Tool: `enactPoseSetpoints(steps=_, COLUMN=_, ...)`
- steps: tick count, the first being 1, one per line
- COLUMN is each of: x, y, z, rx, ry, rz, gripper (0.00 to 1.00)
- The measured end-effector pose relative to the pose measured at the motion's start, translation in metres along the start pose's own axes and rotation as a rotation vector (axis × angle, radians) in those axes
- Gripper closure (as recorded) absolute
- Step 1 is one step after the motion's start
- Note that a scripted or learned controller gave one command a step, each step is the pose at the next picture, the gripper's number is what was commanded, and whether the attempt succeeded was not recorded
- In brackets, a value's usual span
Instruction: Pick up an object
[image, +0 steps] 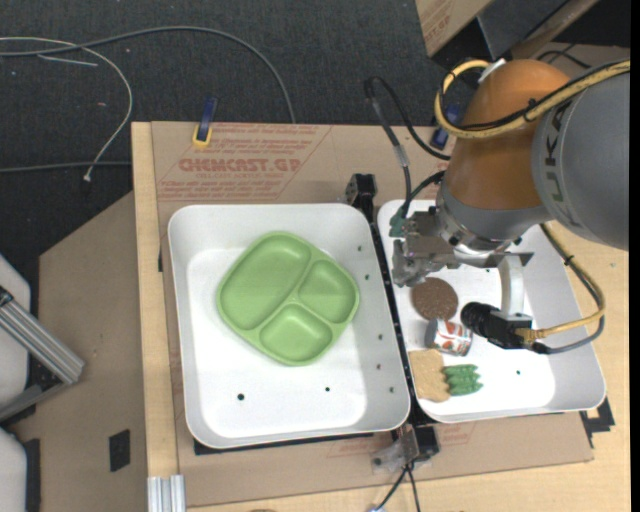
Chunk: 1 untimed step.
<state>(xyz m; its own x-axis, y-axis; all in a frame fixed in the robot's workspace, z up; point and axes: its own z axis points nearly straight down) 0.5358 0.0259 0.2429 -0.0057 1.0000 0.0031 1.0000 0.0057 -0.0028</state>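
The grey arm (520, 150), with its orange band, is reaching in from the right and hanging over the right bin (572, 385), covering much of that bin's upper half. The gripper (412, 258) is sitting low at the bin's upper left, close to the wall that is meeting the left bin (205, 385); from this slanted view I cannot tell whether it is open or closed, and nothing is showing in its grasp. Just below and to the right of the gripper, a brown round disc (436, 298) is lying flat on the bin floor. Below the disc, a small red-and-white can (450, 339) is lying tilted, very near the disc's lower edge. Further down, in the bin's lower left corner, a tan flat piece (427, 374) is lying against the wall, and a small green bumpy thing (462, 379) is lying just beside it on the right, touching or nearly touching it. In the left bin, a light green divided plate (288, 297) with three compartments is resting near the middle, turned at an angle to the bin's sides and well apart from the gripper. Both bins are sitting on a brown cardboard sheet (250, 160) that is bearing red printed letters.
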Motion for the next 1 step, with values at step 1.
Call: enactPoseSetpoints(steps=1, x=0.0495, y=-0.0143, z=0.019, rx=0.003, ry=0.0, rz=0.0, gripper=1.0)
